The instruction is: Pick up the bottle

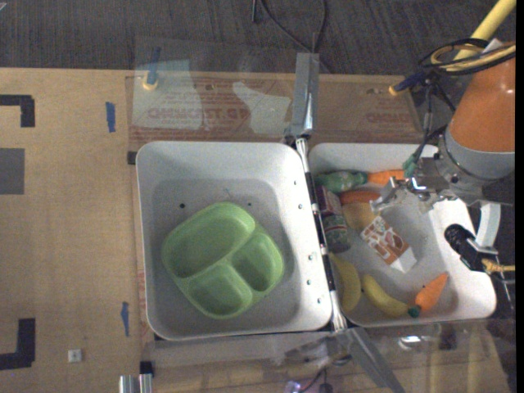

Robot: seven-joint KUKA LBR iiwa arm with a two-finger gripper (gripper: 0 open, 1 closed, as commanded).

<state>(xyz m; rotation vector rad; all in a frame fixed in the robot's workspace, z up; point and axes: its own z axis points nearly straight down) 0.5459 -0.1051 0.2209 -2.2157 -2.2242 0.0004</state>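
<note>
Bananas (372, 289) and a carrot (431, 291) lie along the near edge of the right bin (479, 301), beside a small printed carton (386, 241). Against the bin's far wall rests the green bottle (342, 180), on its side, untouched. Above the bin's far right hangs the gripper (401, 188), near the bottle but apart from it; its opening cannot be told, and nothing is seen held. Pickup appears not yet done. Left bin (151, 219) holds a green divided plate (221, 258). Both sit on a tan worktop (65, 219) with dark carpet beyond.

Right bin (483, 301) crowded: bananas (368, 289), carrots (430, 291), carton (386, 241); left bin's (155, 219) rim zone free around green tray (223, 259)
</note>
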